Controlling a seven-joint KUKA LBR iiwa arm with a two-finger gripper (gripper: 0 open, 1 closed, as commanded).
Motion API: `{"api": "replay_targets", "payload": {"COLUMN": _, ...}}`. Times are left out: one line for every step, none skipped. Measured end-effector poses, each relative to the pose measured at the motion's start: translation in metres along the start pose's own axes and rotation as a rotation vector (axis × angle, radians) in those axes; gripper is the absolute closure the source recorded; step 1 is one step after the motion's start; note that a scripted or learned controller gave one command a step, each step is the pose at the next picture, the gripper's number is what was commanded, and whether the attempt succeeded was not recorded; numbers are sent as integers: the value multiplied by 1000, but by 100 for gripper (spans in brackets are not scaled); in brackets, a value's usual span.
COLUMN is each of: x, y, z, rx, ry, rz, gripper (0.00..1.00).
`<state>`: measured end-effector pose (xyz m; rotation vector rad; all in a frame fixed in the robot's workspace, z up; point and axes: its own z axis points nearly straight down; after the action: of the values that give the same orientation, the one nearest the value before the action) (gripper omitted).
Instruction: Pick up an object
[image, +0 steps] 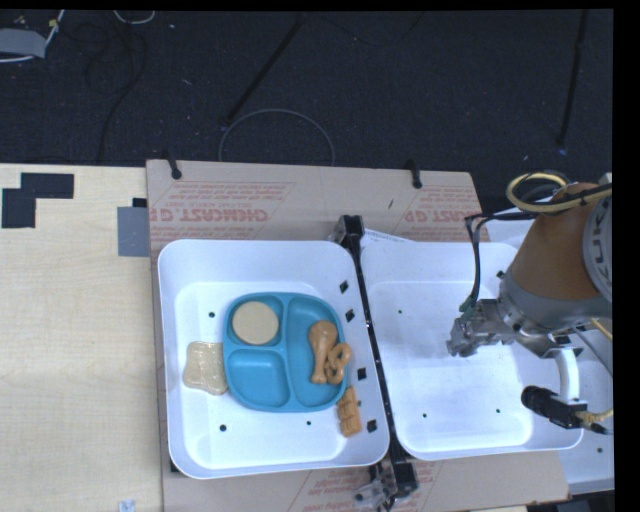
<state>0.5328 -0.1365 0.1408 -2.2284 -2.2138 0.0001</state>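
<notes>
Two bins (190, 270), one blue tray (262, 385)

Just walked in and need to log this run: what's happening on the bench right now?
A grey arm with an orange band reaches in from the right, its claw low over the right bin, with nothing visibly in its grip. The things to pick up all sit in the left bin: a blue divided tray holding a round tan disc and a pretzel-like piece, a pale slab beside it, and a small brown piece.
</notes>
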Motion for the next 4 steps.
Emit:
{"api": "replay_targets", "payload": {"x": 3, "y": 1, "z": -42, "rx": -1, "ry": 0, "rz": -7, "gripper": 100}}
{"api": "replay_targets", "payload": {"x": 11, "y": 5, "z": -90, "rx": -3, "ry": 0, "rz": -8, "gripper": 100}}
{"api": "replay_targets", "payload": {"x": 60, "y": 15, "z": -79, "rx": 4, "ry": 1, "rz": -9, "gripper": 100}}
{"api": "replay_targets", "payload": {"x": 113, "y": 29, "z": -85, "rx": 2, "ry": 1, "rz": -11, "gripper": 100}}
